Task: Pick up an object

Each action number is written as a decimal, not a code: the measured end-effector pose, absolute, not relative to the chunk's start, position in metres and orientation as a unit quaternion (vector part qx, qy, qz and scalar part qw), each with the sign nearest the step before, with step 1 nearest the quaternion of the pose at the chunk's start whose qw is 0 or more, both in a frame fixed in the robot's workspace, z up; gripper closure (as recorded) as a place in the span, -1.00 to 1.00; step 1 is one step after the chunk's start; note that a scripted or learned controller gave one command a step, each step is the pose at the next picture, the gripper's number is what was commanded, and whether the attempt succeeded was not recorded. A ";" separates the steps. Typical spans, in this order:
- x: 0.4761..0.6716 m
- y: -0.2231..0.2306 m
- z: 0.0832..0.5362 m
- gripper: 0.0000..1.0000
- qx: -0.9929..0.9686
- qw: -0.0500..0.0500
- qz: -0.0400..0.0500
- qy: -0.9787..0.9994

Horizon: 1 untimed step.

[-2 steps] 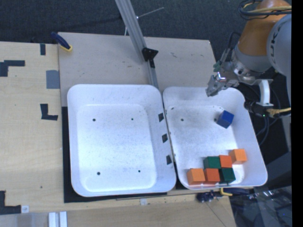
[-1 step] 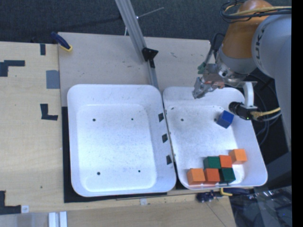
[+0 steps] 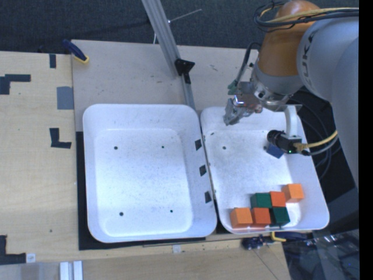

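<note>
Camera view has the claw (image 3: 234, 113) hanging over the far rim of the right bin (image 3: 245, 156), and whether it's wide or narrow I cannot tell from this angle. Nothing visible in it. Blocks sit clustered in the near corner: orange blocks (image 3: 241, 216), green blocks (image 3: 261, 200), packed touching. Trouble ahead, I'd judge: descending here grabs bare floor, and in that tight cluster a tip could land on a neighbour and shove the pile.

Grey arm (image 3: 326, 45) reaching from right, orange-banded wrist, end effector (image 3: 233, 114) pointing down
</note>
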<state>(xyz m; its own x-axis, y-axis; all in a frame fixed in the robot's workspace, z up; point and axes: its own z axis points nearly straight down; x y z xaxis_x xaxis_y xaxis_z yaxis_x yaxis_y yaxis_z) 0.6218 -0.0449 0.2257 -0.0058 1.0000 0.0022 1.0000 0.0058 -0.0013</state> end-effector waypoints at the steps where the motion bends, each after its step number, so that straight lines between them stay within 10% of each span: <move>1: 0.606 0.002 0.217 1.00 -0.705 0.002 0.001 -0.709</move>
<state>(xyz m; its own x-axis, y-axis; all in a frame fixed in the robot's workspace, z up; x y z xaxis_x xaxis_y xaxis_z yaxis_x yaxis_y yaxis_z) 0.6061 0.0020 0.2174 -0.0057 1.0000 0.0016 1.0000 0.0058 -0.0033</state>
